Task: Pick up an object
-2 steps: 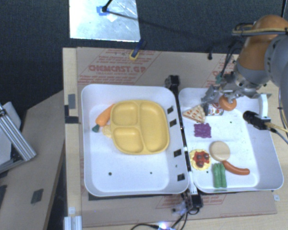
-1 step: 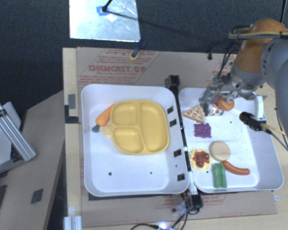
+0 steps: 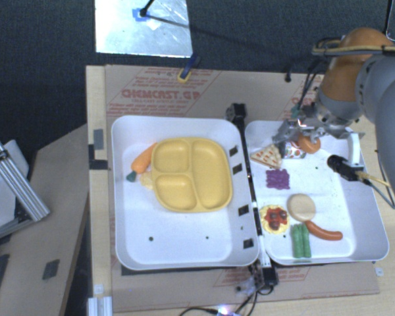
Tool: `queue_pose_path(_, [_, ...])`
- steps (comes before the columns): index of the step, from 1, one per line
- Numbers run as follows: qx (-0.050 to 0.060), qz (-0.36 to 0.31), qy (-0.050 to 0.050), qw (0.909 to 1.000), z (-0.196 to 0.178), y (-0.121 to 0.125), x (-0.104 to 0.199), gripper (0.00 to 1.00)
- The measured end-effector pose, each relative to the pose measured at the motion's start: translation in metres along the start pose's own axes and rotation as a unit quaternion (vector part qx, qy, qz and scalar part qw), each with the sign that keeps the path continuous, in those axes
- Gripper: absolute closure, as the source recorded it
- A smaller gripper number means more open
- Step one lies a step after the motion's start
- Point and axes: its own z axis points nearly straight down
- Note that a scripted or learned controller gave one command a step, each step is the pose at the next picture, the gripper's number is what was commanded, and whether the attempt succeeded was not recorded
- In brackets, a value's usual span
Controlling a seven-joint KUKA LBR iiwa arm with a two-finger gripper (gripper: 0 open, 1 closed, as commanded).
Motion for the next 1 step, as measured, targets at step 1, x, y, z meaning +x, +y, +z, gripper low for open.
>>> queue_pose_path(1, [-0.006, -0.002, -0.002, 1.0, -0.0143, 0.0033, -0.0006, 1.0])
